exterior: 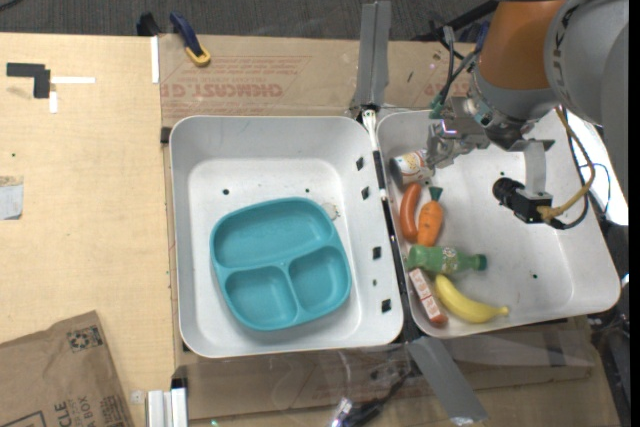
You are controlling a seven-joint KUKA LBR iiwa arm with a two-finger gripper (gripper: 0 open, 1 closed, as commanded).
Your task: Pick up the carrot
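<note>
The grey arm (560, 25) with its orange band reaches in over the right bin (560, 275), its bulk covering that bin's far right corner. The left bin (200, 165) carries a teal divided plate (282, 262) near its middle, well apart from the work.

The gripper (441, 147) hangs over the right bin near its far left corner, just above the row of items along the left wall. Whether the jaws are open or closed cannot be told; they are small and blurred against the white floor, and nothing is seen between them.

Items lie packed along the left wall of the right bin, far to near: a small white container (408, 163), then a red sausage-like piece (409, 212) with the carrot (430, 222) touching its right side, then a green bottle (444, 261), a yellow banana (467, 301) and a red packet (427, 297) at the near left corner.

Risks, as judged:
- The carrot lies against the red sausage-like piece; a descent slightly off toward the wall likely takes that piece instead, or both
- The bin wall is close on that side; a finger may catch the wall or push the pair against it
- The green bottle lies just beyond the carrot's near end; a close along the carrot's length may nudge it
- The carrot's tapered, smooth shape may squirt out of a pinch near the tip
- The white container lies near the gripper and could be knocked on approach
</note>
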